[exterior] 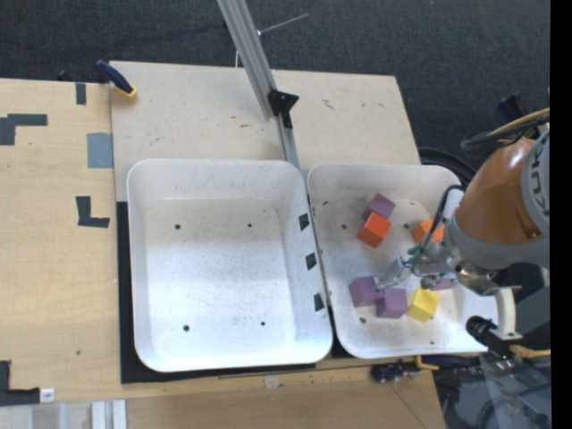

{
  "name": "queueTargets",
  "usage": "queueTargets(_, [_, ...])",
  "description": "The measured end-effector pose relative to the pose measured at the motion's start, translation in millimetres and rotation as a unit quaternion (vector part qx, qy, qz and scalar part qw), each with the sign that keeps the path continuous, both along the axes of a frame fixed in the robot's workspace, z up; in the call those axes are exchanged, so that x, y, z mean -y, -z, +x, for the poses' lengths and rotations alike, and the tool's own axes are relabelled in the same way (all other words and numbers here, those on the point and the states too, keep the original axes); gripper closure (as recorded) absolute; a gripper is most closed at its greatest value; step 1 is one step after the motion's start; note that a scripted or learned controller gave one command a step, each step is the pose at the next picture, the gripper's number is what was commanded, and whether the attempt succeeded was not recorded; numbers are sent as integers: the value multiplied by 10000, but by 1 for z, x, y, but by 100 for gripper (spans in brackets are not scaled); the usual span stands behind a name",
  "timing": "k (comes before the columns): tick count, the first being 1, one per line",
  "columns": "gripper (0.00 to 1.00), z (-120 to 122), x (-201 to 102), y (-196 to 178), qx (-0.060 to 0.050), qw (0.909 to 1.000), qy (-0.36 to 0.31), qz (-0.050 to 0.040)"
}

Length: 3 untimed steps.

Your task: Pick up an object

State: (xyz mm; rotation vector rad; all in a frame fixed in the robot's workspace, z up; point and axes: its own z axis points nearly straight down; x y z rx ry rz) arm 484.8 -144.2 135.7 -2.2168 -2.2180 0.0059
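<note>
Several small blocks lie in the right bin (pixel 344 329). A purple block (pixel 382 206) and an orange block (pixel 375 229) sit near its middle. Toward the front are two purple blocks (pixel 362 290) (pixel 391 303) side by side, with a yellow block (pixel 424 304) to their right. Another orange block (pixel 422 231) peeks out from behind the arm. My gripper (pixel 395 277) hangs low in this bin, just above and between the front purple blocks and the yellow one. I see nothing held in it.
The left bin (pixel 143 239) stands beside the right one, sharing a raised middle rim. A metal bar (pixel 250 43) slants in from the top to a black clamp (pixel 282 103) behind the bins. The arm's orange band (pixel 500 195) overhangs the right bin's right side.
</note>
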Motion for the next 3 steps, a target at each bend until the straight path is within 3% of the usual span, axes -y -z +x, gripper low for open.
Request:
queueTargets(1, [100,1,0,-12,16,10000,-7,0])
queueTargets(2, [100,4,0,-75,59,10000,-7,-14])
queueTargets(3, [100,5,-1,-103,44,10000,-5,-10])
